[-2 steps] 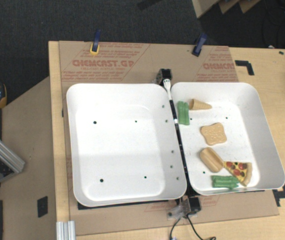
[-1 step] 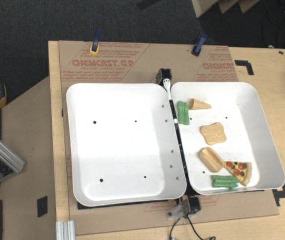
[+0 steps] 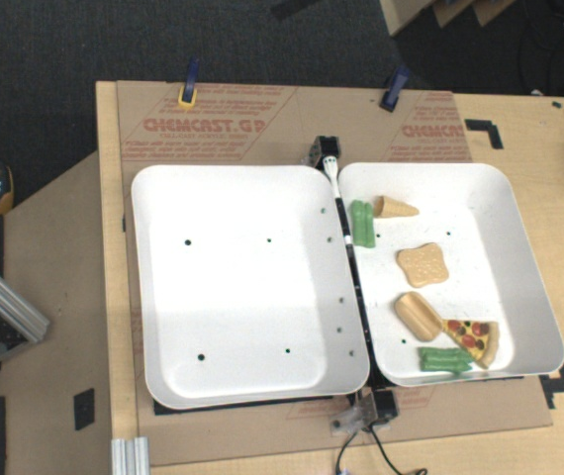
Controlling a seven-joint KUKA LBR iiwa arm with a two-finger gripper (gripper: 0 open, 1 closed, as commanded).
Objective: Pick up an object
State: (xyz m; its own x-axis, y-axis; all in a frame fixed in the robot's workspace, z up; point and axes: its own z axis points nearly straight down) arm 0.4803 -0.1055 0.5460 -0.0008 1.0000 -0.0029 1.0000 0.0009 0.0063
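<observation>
Right bin (image 3: 519, 265) as landmark: pizza slice (image 3: 475, 337), hot dog bun (image 3: 418, 316), cracker (image 3: 423, 264) inside, green stick (image 3: 362, 224) at left wall. Gripper state: cannot tell.

Arm pose and tool state cannot be told.

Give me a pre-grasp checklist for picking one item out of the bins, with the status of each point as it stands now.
1. Pickable items present: ok. The right white bin holds six toy food pieces.
2. Isolated target: ok. The tan toast-shaped piece lies apart from its neighbours.
3. Crowded spots: not ok. The tan hot-dog bun, pizza slice and flat green bean pod sit bunched together near the front.
4. Wall clearance: not ok. The green rectangular block lies against the bin's left wall.
5. The small tan cone: ok, loose near the back.
6. Gripper state: cannot tell.
</observation>
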